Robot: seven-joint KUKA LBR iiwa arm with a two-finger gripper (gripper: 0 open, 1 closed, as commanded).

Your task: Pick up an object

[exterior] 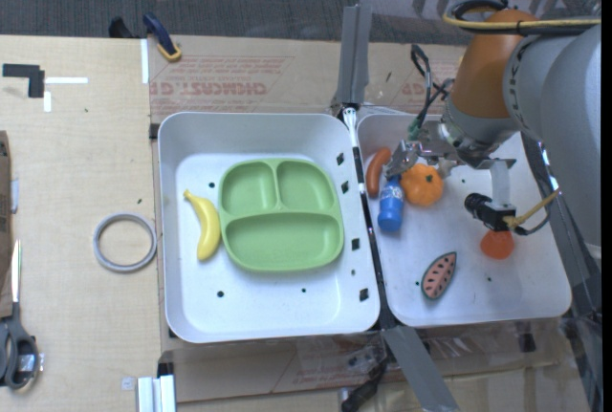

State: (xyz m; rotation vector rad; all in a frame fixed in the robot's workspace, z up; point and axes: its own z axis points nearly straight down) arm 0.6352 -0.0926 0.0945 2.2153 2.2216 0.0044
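Observation:
My gripper [415, 158] hangs low in the right bin [535, 300], near its back left corner. Directly beneath and in front of it lies an orange [425, 188], touching or nearly touching the gripper. A blue bottle [390, 208] lies just left of the orange, and a red sausage-shaped toy [375, 170] rests against the bin's left wall. Further forward lie a watermelon slice [438, 274] and a small red-orange fruit [496, 245]. Nothing is visibly lifted.
The left bin [182, 305] holds a green divided plate [282, 214] and a banana [203, 225]. On the bench to the left lie a tape ring [125, 241] and scissors [14, 351]. The arm's grey body [564, 75] covers the right bin's back right.

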